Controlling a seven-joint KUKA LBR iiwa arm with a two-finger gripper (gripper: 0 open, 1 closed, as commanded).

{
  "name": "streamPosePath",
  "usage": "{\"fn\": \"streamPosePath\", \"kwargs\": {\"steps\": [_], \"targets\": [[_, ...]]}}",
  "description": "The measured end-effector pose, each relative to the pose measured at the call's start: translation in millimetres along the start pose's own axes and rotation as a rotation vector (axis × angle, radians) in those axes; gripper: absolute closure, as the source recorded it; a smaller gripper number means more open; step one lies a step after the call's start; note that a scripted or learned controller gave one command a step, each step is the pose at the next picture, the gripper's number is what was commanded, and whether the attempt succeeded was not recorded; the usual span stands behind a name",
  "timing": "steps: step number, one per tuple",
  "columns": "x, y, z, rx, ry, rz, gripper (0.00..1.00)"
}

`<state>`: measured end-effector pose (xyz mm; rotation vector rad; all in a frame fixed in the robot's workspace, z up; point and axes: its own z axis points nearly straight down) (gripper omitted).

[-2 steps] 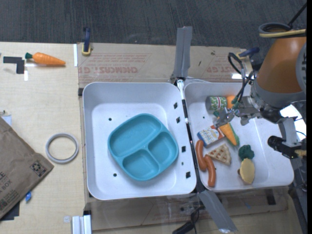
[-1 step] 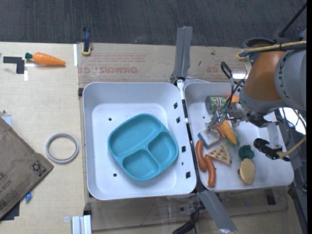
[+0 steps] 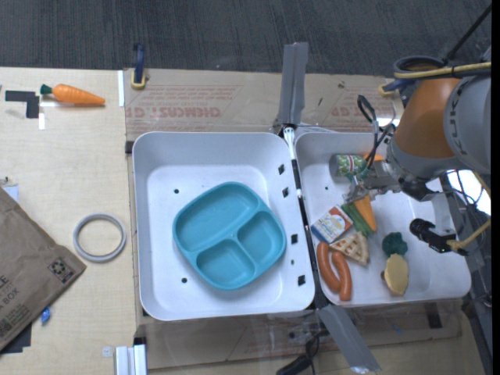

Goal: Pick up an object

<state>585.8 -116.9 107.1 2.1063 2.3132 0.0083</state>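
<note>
White plastic, the two shallow bins sit side by side at mid-frame: the left bin (image 3: 148,233) carries a blue three-section plastic tray (image 3: 228,234), the right bin (image 3: 437,287) a scatter of toy food. Grey with an orange band, the arm (image 3: 437,123) reaches in from the upper right, and its gripper (image 3: 364,187) hangs low over the right bin's upper part; whether it is open or closed cannot be told. Just below its tip lies an orange toy carrot with green top (image 3: 362,213), seemingly touching it. Beside that lie a small printed packet (image 3: 330,225), a waffle wedge (image 3: 352,248), a red sausage (image 3: 334,269), a green broccoli piece (image 3: 394,244) and a yellow lemon-like piece (image 3: 396,273).
</note>
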Motion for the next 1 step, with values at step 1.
{"fn": "streamPosePath", "kwargs": {"steps": [1], "targets": [[56.4, 63.2, -84.2, 0.014, 0.003, 0.169, 1.0]]}}
